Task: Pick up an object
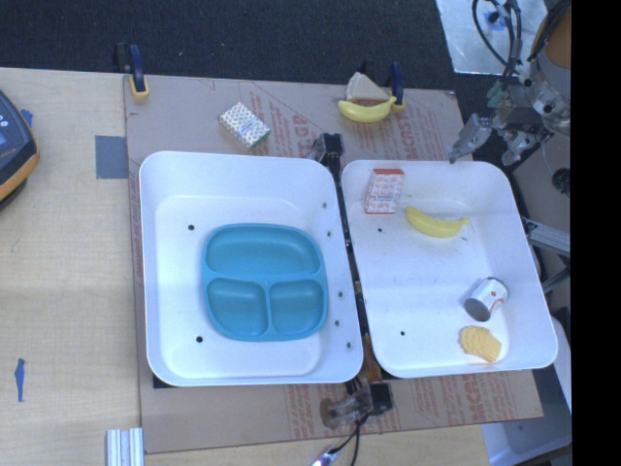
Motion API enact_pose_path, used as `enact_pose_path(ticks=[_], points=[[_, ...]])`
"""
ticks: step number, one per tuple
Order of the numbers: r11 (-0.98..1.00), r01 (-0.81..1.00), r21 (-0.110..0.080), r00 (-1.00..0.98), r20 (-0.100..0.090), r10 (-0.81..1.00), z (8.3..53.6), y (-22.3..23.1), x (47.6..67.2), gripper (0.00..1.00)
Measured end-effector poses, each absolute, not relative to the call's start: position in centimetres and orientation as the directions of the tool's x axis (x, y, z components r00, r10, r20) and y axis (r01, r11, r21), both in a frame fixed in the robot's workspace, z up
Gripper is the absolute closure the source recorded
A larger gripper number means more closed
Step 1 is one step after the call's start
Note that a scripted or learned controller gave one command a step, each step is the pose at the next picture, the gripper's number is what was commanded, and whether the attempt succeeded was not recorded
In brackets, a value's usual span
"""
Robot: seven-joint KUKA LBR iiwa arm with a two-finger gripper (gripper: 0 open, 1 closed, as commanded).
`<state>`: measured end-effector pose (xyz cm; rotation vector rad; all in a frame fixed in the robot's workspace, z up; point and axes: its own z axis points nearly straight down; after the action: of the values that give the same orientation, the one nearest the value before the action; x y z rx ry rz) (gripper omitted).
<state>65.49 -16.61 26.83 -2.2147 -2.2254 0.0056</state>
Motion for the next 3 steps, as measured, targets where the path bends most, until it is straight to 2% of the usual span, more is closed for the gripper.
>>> enact_pose_path(ticks=[1,2,3], points=[[0.005,1.0,-0.006,-0.005,-0.001,1.0,13.1,-21.2,59.9,0.0],[0.007,1.0,-0.002,-0.007,-0.001,1.0,14.9,-13.8,65.7,0.0],[0.006,1.0,-0.005,-0.006,-0.002,1.0,9.1,-15.2,63.0,0.0]])
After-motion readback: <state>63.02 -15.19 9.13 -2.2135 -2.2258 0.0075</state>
